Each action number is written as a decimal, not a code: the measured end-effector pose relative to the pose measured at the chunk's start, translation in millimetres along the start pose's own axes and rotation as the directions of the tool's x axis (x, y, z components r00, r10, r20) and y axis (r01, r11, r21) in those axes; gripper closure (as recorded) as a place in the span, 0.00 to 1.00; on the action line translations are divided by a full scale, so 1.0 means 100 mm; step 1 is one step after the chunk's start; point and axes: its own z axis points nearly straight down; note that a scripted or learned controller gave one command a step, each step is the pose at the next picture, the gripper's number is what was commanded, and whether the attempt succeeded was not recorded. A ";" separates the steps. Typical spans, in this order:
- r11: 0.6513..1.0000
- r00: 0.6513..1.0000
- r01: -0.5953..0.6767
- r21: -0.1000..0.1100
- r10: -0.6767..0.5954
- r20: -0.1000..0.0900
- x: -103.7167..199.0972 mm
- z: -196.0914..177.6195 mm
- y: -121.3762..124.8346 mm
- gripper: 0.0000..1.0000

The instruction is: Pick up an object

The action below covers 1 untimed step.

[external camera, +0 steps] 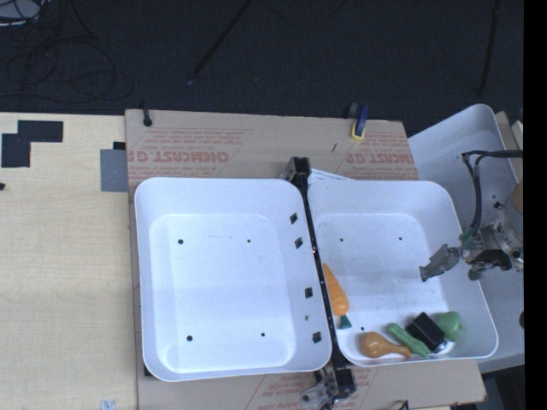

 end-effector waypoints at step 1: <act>1.000 1.000 0.003 -0.002 -0.003 0.001 0.33 1.55 0.52 0.00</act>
